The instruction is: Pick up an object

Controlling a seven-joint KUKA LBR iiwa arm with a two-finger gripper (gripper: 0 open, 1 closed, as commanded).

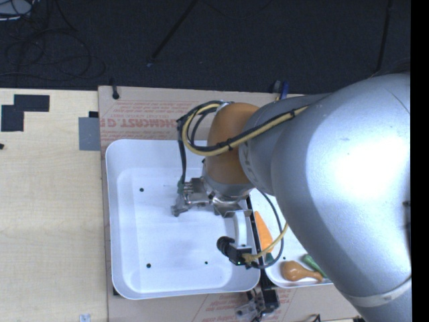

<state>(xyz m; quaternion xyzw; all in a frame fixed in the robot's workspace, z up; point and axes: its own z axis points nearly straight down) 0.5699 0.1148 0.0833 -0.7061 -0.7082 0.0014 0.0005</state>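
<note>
My gripper (182, 205) hangs below the orange wrist band over the upper middle of the left white bin (153, 240), seen as a small grey metal block close to the bin floor. No object shows at it. In the right bin (284, 282), mostly hidden under the arm, lie an orange object (263, 232), a tan pear-shaped object (295, 270) and a green object (313, 263).
The big grey arm (335, 193) covers most of the right bin and the divide between the bins. Black and yellow cables (194, 129) loop off the wrist. Cardboard (147, 116) lies behind the bins, with light wooden bench (47, 213) to the left.
</note>
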